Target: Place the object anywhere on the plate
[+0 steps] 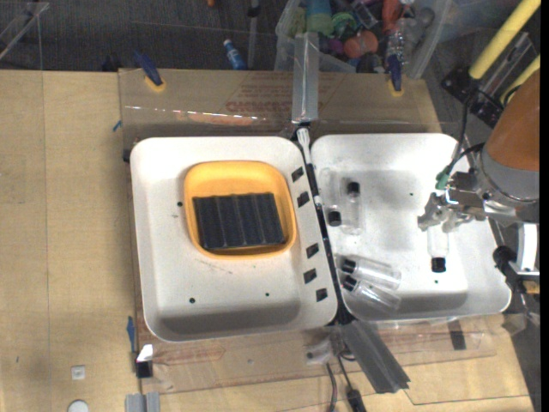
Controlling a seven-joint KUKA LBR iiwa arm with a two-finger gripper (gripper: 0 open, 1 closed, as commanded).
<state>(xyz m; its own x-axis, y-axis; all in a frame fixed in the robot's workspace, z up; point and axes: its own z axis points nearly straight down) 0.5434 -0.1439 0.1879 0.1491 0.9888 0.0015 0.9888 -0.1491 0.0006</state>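
Behind the desk we see dark floor and a clear tub of bright toys, cut off by the top edge. On the desk sit two white bins side by side. In the right bin we make out clear, see-through objects that nearly vanish against the white: one lying tilted near the bin's front-left corner, below and to the left of the tool, with a dark cap toward the divider; and another smaller clear piece with dark spots, off to the tool's left. Which of them is the task's object we cannot tell, and their outlines are hard to trace.

Our tool hangs over the right part of the right bin, the grey arm entering from the right and partly cut by the frame. Whether its fingers are apart or closed, and whether anything sits between them, we cannot tell.

Well to the tool's left, in the left bin, lies the orange plate, bearing a dark ribbed slab.
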